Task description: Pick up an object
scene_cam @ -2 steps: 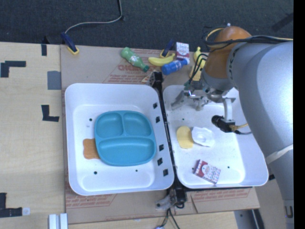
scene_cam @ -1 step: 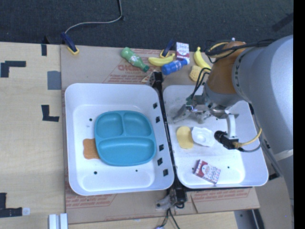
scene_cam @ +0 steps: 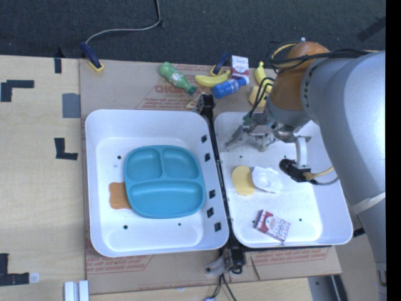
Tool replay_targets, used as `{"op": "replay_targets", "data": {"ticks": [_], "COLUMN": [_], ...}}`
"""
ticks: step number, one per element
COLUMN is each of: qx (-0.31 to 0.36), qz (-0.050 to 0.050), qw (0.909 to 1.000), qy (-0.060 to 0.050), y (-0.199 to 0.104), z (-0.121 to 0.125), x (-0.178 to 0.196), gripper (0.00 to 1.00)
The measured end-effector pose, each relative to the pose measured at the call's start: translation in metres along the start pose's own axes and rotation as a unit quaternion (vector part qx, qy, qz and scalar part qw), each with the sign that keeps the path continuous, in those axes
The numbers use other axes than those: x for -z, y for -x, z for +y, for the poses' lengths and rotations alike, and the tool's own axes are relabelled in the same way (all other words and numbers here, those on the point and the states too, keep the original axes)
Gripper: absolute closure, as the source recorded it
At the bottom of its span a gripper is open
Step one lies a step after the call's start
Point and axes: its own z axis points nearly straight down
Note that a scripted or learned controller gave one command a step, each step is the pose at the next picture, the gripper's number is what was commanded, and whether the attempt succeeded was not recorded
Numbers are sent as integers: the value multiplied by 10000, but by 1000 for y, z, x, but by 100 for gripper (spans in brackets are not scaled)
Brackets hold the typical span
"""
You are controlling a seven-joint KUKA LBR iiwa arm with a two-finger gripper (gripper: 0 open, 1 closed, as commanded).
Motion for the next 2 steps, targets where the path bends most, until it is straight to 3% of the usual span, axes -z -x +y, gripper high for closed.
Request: {"op": "replay_targets", "data": {"ticks": [1, 2], "qx": [-4, -2], "qz": [-7, -1], "qw": [10000, 10000], "qy": [2, -9], "y": [-1, -2], "z": [-23, 18], "x": [0, 22], "gripper": [0, 0]}}
